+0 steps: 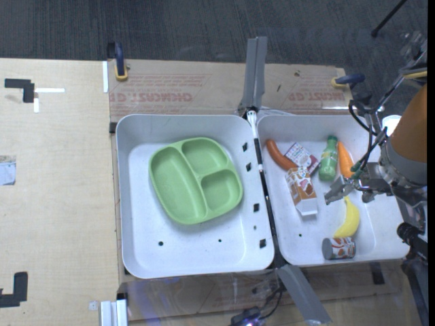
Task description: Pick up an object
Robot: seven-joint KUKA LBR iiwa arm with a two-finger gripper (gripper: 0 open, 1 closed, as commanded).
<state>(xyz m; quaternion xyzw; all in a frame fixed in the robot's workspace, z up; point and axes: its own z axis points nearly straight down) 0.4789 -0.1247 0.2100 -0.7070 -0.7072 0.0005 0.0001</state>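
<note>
The right bin [292, 246] holds several small items: a red sausage [279, 155], a red-and-white packet [300, 156], a small carton [302, 192], a green bottle [328, 160], an orange carrot [346, 160], a yellow banana [349, 220] and a can [338, 248] lying on its side. My gripper [344, 186] hangs over the bin's right half, just above the banana's top end and below the carrot. Its fingers [334, 195] are spread open, and nothing sits between them.
A green divided plate [196, 179] lies in the left bin [136, 243]. The arm's orange band [414, 136] and cables stand over the right bin's far right edge. A grey divider post [255, 73] rises between the bins at the back.
</note>
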